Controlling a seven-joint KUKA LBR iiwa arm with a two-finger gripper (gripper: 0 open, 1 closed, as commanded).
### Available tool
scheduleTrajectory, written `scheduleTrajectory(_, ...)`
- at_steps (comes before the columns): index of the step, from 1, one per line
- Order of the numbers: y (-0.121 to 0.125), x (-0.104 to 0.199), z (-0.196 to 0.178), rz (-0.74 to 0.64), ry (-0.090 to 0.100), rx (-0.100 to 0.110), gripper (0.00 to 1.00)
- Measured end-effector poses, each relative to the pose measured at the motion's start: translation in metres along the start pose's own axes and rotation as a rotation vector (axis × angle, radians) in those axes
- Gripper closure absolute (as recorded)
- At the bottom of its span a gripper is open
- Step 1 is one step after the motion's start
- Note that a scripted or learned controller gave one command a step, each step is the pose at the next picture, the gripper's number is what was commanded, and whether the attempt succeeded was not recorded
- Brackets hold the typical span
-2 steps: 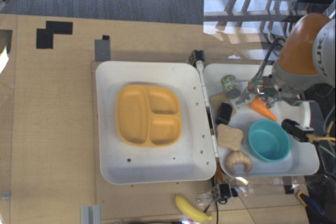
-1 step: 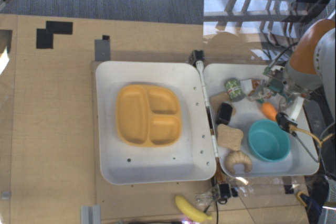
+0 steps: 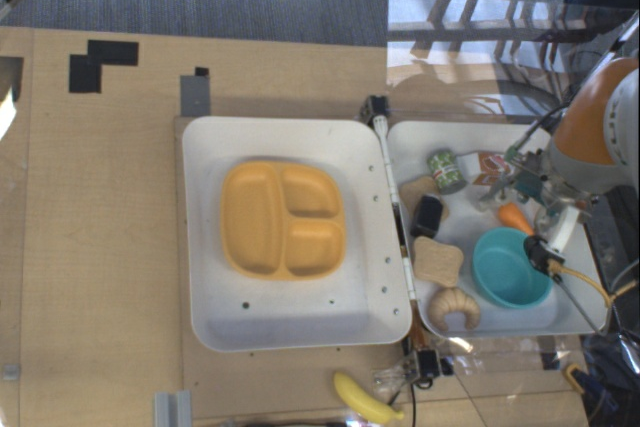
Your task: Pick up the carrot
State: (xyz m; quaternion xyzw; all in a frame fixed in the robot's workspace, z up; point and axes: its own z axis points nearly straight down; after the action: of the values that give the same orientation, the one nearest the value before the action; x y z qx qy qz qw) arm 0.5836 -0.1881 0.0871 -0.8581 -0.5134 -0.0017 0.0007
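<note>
The right bin (image 3: 430, 315) is crowded; the teal bowl (image 3: 508, 269) is the landmark; the tool (image 3: 532, 193) hangs just above and right of it (whether spread or pinched I cannot tell); the carrot (image 3: 514, 216) touches the bowl's upper rim, probably light, stiff, smooth; grip mid-length across its width, since the bowl blocks one side.

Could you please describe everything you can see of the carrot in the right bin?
The carrot is a small orange piece, smooth and toy-like, lying flat on the floor of the right bin. Only part of it shows, since the arm's claw hangs over its right end. It lies at a slant just above the rim of the teal bowl, close to it or touching; which, I cannot tell. Whether the claw grips it cannot be made out.
</note>
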Motion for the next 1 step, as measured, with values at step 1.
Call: scheduleTrajectory(1, 0.0027, 0.0028, -0.0132, -0.005, 0.004, -0.007, 1.00)
